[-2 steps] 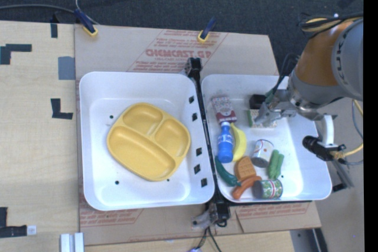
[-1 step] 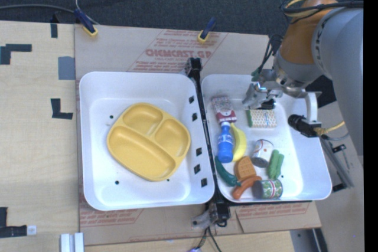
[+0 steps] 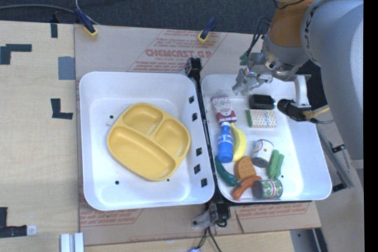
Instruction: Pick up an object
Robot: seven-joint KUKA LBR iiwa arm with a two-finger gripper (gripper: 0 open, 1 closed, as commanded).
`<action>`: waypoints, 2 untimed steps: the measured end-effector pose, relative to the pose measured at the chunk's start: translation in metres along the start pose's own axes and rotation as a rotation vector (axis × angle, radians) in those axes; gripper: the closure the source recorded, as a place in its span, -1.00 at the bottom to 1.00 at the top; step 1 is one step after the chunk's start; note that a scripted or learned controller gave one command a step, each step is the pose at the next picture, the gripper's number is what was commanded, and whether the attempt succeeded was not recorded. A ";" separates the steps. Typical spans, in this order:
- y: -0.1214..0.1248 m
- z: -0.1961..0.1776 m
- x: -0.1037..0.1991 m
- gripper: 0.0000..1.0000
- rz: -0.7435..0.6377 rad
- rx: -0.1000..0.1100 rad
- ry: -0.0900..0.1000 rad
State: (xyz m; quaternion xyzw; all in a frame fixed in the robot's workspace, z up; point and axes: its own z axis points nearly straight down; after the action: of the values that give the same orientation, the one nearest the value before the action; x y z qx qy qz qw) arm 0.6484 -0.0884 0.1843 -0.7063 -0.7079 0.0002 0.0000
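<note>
— Yellow plastic, that divided plate [image 3: 149, 140] lying flat in the left white bin [image 3: 94, 127], with nothing beside it. And the other bin?

— The right white bin [image 3: 307, 156] holds the rest: a blue plastic bottle with a white cap [image 3: 225, 143] lying against a yellow toy banana [image 3: 238, 142], a small red-and-white packet [image 3: 223, 107] just above the bottle, and a pale speckled rectangular block [image 3: 262, 119] near the bin's upper middle.

— What sits lower down?

— An orange toy carrot [image 3: 244, 169], a green toy vegetable [image 3: 275, 163], a small green-labelled can on its side [image 3: 269, 189], and a round white-and-grey object [image 3: 260, 153] (too small to identify). They crowd together, several touching.

— Where is the arm?

— The grey arm with the orange band [image 3: 298, 6] reaches in from the right, and the gripper [image 3: 247, 81] hangs over the upper left corner of the right bin, above the packet. Nothing can be seen between its fingers; whether they are apart or together cannot be told from this angle.

— And under the bins?

— A sheet of brown cardboard [image 3: 136, 53] on the wooden counter [image 3: 29, 127], clipped at the back edge by two blue-and-yellow clamps [image 3: 86, 22].
</note>
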 end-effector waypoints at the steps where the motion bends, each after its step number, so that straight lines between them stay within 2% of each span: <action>1: 0.019 0.071 -0.008 1.00 0.001 0.002 -0.001; 2: 0.020 0.049 -0.005 1.00 0.001 0.000 -0.001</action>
State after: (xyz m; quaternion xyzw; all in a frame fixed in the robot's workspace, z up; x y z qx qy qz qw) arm 0.6682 -0.0934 0.1355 -0.7067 -0.7075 0.0005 -0.0004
